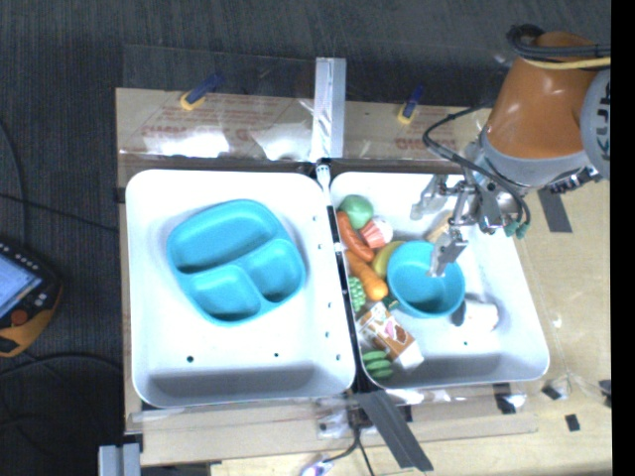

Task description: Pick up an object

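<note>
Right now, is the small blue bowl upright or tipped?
Upright: the small blue bowl in the right white bin shows its open mouth and inside floor to the overhead camera.

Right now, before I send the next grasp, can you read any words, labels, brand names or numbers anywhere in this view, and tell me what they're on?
No text can be read.
Small brown-and-white printed carton in the right white bin: printing too blurred to read.
Faded red printing on the clear plastic sheet behind the bins: too faint to read.
Lit screen of the black-and-orange handheld device at the left edge: no legible characters.
</note>
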Motion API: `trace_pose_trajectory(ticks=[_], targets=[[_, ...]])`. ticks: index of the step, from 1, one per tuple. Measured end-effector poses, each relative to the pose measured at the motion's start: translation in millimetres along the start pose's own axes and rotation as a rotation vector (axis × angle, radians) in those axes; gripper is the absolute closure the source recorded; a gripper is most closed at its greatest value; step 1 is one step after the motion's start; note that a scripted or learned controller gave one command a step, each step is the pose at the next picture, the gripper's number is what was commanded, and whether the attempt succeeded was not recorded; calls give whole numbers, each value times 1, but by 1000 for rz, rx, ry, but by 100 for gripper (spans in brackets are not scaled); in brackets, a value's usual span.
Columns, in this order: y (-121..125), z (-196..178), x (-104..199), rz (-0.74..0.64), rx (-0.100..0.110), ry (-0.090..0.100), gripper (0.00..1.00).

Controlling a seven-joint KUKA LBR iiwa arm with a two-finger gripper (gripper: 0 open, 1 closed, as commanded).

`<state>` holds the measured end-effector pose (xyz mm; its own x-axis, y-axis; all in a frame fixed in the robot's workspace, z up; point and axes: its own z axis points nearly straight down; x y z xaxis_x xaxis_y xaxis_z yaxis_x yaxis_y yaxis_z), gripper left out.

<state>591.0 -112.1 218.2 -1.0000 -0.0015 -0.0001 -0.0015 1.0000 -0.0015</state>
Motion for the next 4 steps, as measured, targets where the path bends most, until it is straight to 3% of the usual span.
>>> trace_pose_trajectory(ticks=[1, 2, 3, 4], targets=[[15, 126, 50, 71, 3, -16, 0], [-42, 123, 46, -209, 2, -7, 0], [15, 127, 7, 11, 3, -10, 0], [-29, 127, 15, -222, 3, -16, 0]])
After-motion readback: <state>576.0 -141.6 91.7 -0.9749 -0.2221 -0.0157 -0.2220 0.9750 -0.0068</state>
